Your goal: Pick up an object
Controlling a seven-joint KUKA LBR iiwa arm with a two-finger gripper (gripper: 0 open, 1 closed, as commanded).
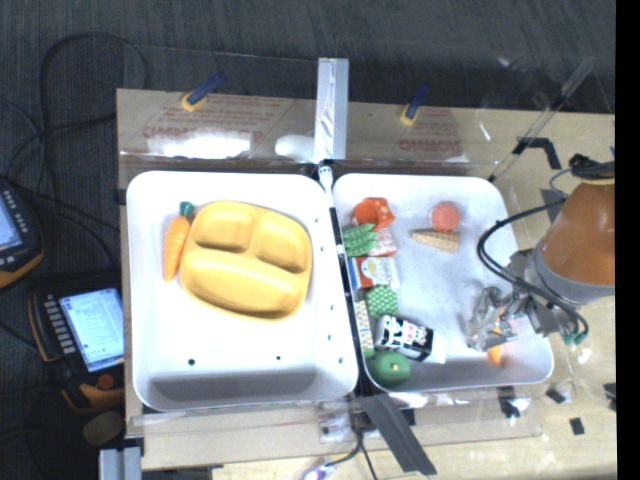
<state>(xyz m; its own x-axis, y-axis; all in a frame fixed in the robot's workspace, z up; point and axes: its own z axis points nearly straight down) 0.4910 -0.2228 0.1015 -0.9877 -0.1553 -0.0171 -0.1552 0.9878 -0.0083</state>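
Toys lie in the right bin; the gripper hangs low, maybe grasping something orange, I cannot tell.

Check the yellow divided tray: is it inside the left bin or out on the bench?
Inside. The yellow divided tray lies flat within the left bin's white walls, beside a toy carrot.

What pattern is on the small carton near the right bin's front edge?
Black-and-white cow-like patches on the carton, seen in the camera view.
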